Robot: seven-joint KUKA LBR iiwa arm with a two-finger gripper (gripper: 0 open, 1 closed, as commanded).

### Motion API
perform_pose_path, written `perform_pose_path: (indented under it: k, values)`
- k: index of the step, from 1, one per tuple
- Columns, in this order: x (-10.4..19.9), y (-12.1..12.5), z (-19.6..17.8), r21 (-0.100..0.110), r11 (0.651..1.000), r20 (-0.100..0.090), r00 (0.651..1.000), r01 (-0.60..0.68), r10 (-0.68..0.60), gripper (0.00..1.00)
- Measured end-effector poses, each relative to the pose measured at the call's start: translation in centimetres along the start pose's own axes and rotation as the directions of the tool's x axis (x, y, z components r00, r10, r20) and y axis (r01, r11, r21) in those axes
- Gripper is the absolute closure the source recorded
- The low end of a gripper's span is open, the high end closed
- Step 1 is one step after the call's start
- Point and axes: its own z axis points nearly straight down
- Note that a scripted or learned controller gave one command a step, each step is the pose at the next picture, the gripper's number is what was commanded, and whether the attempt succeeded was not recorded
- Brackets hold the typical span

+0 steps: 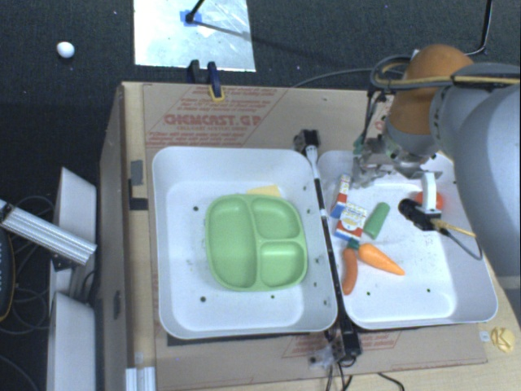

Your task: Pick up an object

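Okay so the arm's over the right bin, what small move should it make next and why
Probably lower a little and ease toward the toys. The gripper sits at the back of the right bin, with the small box, green cylinder and carrots lying just in front of it, none of them visibly between its fingers.

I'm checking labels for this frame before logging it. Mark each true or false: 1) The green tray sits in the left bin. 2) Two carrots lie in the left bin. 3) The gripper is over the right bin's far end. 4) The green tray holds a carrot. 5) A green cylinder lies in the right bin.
1) The green tray sits in the left bin. True.
2) Two carrots lie in the left bin. False: both carrots lie in the right bin.
3) The gripper is over the right bin's far end. True.
4) The green tray holds a carrot. False: its compartments hold nothing.
5) A green cylinder lies in the right bin. True.
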Motion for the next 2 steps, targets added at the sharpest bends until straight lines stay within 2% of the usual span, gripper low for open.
perform_pose_path:
  k: [1, 2]
  values:
    - [0.0, 0.0, 0.0, 0.0, 1.0, 0.0, 1.0, 0.0, 0.0, 0.0]
    - [-0.6, -6.8, 1.3, 0.004, 1.0, -0.005, 1.0, -0.002, 0.002, 0.0]
